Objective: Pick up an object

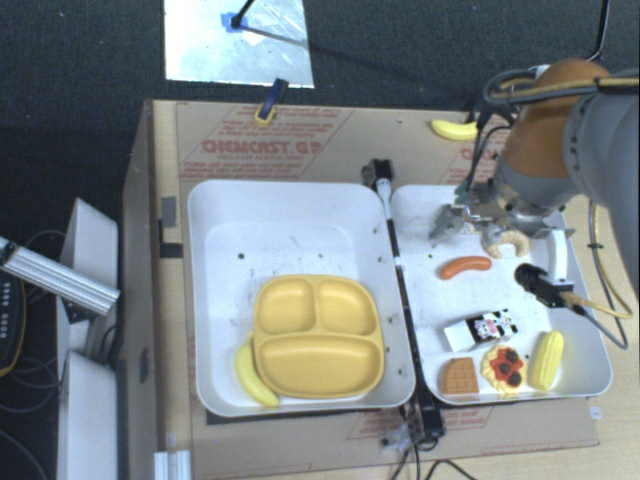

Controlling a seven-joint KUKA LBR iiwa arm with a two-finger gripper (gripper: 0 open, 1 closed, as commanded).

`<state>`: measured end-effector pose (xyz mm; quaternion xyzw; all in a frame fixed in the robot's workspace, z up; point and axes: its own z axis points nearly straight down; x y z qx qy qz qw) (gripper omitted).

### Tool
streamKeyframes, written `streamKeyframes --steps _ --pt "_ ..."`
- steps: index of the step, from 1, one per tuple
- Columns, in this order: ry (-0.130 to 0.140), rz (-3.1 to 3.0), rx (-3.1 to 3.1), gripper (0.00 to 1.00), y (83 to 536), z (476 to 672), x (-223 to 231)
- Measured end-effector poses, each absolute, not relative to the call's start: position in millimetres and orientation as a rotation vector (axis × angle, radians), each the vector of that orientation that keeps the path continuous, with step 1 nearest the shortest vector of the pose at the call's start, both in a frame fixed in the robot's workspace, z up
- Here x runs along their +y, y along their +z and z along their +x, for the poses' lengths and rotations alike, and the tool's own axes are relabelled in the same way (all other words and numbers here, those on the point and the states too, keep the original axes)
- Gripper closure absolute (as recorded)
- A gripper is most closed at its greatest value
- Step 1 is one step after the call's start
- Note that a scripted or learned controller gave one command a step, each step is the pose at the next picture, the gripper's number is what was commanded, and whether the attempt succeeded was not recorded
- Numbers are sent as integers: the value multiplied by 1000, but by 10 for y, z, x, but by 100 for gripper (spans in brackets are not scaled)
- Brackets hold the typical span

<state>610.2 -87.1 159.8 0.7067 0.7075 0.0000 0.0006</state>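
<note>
1. The two white bins (300, 203) look like smooth moulded plastic with a soft sheen.
2. The yellow divided plate (318, 335), at six o'clock in the left bin, is glossy plastic.
3. The bench (270, 143) top looks like matt brown cardboard, printed in red.
4. The floor (80, 68) is dark, rough carpet.
5. At twelve o'clock a silvery sheet (235, 28) shines like foil.
6. The toy sausage (465, 266) and corn cob (546, 359) look like smooth plastic.

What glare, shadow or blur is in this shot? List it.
Camera view: bright glare on the foil sheet above the bench; soft shadows beside the yellow tray in the left bin; the gripper and arm look slightly blurred; small items like the sausage are soft, low in detail.
</note>
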Motion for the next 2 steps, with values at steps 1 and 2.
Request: streamKeyframes --steps 1,2 --pt "1 2219 2221 0 1526 6100 -1054" --pt "14 2208 2214 0 906 6116 -1111"
